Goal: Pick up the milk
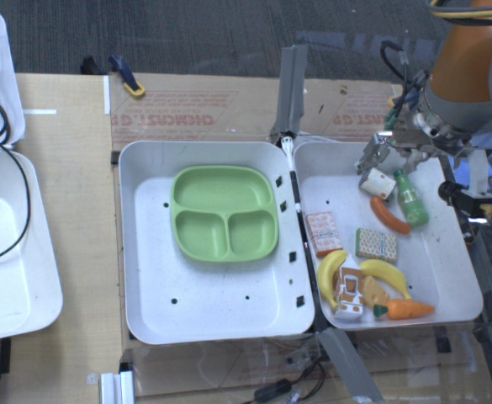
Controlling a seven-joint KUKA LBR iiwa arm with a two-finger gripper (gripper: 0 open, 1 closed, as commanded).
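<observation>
So the milk [349,291] lies untouched, well below the gripper [380,165] in the right bin [447,310]; we can't tell its grip state; pick remains.

robot lab: wooden bench [69,141], two white bins [136,251], loose cables [2,124], toy food.

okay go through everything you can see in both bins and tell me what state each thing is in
green tray: flat in the left bin, compartments bare
milk carton: lying among the bananas, ungrasped
green bottle: lying on its side
carrot: lying at the bin's near edge
gripper: low over a small white item
</observation>
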